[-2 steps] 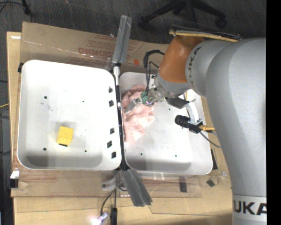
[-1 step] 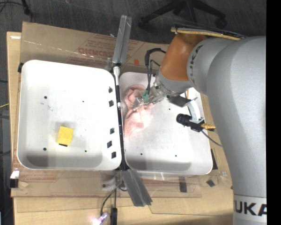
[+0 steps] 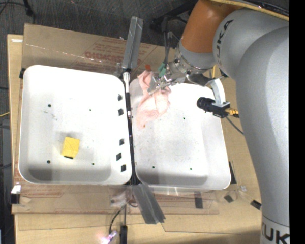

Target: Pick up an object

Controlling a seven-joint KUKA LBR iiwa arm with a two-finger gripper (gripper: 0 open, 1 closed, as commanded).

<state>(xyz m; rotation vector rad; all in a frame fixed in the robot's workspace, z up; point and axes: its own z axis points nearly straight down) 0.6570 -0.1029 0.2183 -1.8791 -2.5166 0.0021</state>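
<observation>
— Well, where's the pincer (image 3: pixel 160 83) now?

— Over the far left corner of the right bin (image 3: pixel 213 172), hanging from the arm (image 3: pixel 254 50) with the orange band. It sits right at the top of a pink cloth (image 3: pixel 151 105).

— Holding it?

— Can't tell. The cloth bunches up against the tips and spreads away below them onto the bin floor, but whether the fingers are clenched on it or loose, I can't make out from here.

— Anything else?

— A yellow block (image 3: pixel 70 147), well off to the pincer's left and nearer us, lying alone in the left bin (image 3: pixel 35 85). Both bins sit side by side on the table (image 3: pixel 15 50).
</observation>
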